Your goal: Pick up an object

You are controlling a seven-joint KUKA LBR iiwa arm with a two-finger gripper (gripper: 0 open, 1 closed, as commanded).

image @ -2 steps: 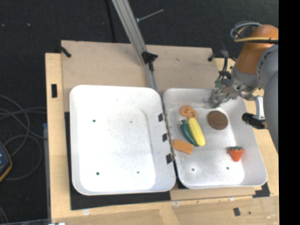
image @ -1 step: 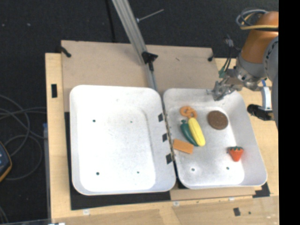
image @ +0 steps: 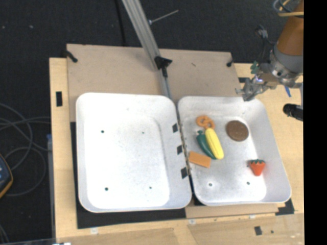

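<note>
The right bin (image: 271, 137) holds several small items. A yellow corn cob with green husk (image: 211, 143) lies near its middle-left. Just above it sits an orange pretzel-shaped ring (image: 204, 121). A brown round disc (image: 237, 130) lies to the right of them. An orange block (image: 200, 160) rests by the bin's left wall, and a red strawberry (image: 257, 167) sits at the lower right. My gripper (image: 249, 92) hangs over the bin's far right corner, above and apart from all items, with nothing seen between its fingers.
The left bin (image: 127, 152) lies beside the right one. A slanted metal pole (image: 143, 29) reaches down to the bins' shared far edge. Black clips (image: 180, 149) line the divide between the bins. Cables lie off the bench at left.
</note>
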